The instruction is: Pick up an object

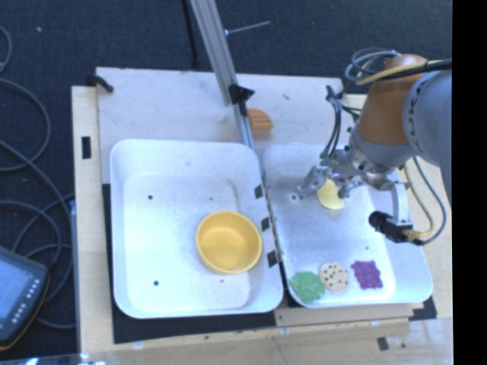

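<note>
Pale worktop (167,105) | smooth round yellow bowl (228,241) | end effector (329,185) beside yellow lump (332,197), grip unclear | right bin (411,280) edge at 3 o'clock

No text, label, brand, number or sign can be read anywhere. The screen of the dark tablet (17,295) at the lower left edge is blurred, and nothing legible is carried by the white bins (183,154) or the worktop (160,97).

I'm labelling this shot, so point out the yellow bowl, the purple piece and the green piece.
yellow bowl (228,242): camera view, inside bottom.
purple piece (367,274): camera view, its middle.
green piece (307,285): camera view, its middle.
</note>
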{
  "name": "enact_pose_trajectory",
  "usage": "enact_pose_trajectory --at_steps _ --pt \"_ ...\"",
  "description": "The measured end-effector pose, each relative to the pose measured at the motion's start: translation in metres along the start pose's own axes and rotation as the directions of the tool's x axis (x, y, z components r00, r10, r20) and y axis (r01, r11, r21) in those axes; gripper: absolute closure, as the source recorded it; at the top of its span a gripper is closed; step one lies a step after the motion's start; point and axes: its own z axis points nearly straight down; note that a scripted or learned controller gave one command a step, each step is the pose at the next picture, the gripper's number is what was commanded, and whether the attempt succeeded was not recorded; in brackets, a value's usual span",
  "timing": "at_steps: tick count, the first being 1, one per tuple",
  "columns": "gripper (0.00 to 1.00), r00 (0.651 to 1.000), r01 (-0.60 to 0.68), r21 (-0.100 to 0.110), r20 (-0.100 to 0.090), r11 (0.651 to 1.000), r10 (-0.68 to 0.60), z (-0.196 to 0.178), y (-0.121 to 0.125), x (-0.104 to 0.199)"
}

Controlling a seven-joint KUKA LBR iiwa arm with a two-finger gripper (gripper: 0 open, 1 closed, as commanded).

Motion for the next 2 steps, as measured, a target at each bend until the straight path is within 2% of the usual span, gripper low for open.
enact_pose_trajectory --at_steps 1,2 --pt "0.00 1.000 0.002 0.000 0.001 1.000 -0.002 0.061 -0.004 -0.008" --pt "1.00 1.000 -0.003 -0.009 -0.001 1.000 0.003 0.046 -0.002 -0.008"
